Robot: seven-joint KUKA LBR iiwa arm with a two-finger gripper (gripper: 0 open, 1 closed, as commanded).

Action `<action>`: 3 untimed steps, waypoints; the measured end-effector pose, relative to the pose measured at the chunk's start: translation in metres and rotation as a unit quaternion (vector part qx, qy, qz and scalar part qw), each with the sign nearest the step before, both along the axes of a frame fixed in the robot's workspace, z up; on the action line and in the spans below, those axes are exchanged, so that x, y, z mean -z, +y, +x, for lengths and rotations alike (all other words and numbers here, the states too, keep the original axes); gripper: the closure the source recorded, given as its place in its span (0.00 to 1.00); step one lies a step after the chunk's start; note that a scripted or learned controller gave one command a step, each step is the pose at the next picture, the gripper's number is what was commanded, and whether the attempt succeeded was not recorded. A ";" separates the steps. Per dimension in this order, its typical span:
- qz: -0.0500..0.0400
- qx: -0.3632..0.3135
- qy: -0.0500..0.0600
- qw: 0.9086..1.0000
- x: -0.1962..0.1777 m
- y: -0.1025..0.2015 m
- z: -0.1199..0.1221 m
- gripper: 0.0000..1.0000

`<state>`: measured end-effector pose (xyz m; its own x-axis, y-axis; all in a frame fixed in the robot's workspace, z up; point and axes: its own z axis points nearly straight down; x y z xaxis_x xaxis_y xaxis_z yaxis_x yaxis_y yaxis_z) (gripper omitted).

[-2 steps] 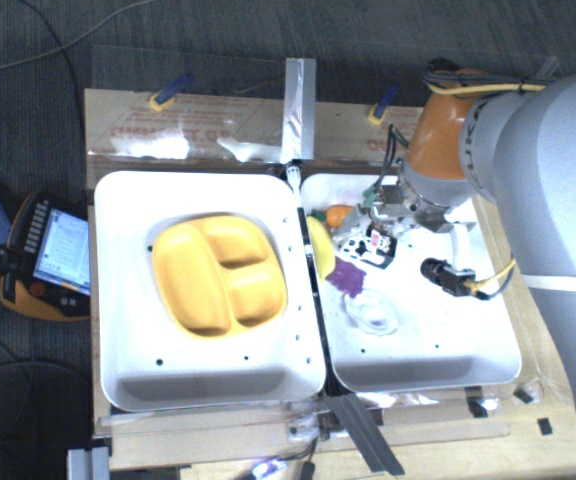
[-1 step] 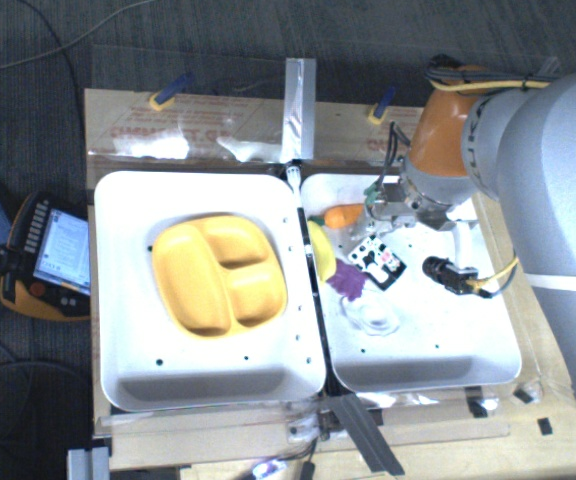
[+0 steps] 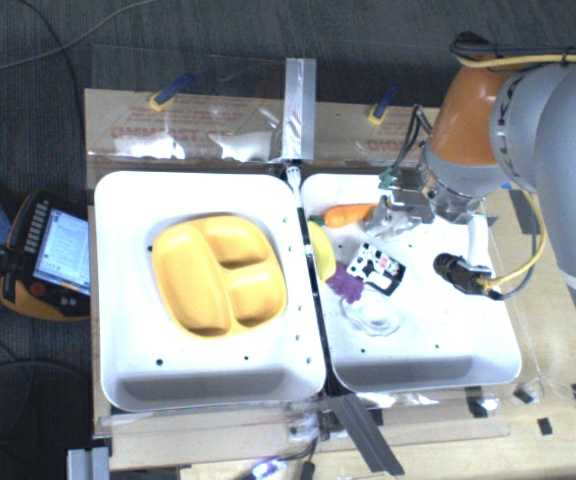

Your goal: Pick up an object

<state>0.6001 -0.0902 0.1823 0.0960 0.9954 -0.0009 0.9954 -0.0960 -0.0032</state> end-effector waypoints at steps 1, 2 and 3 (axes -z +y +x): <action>0.000 0.000 0.000 1.000 0.000 0.000 0.000 0.00; 0.001 0.018 -0.002 1.000 0.085 -0.037 -0.037 0.00; 0.002 0.017 -0.001 1.000 0.077 -0.035 -0.037 1.00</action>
<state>0.5631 -0.1255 0.1053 0.1298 0.9915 0.0038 0.9915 -0.1298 -0.0015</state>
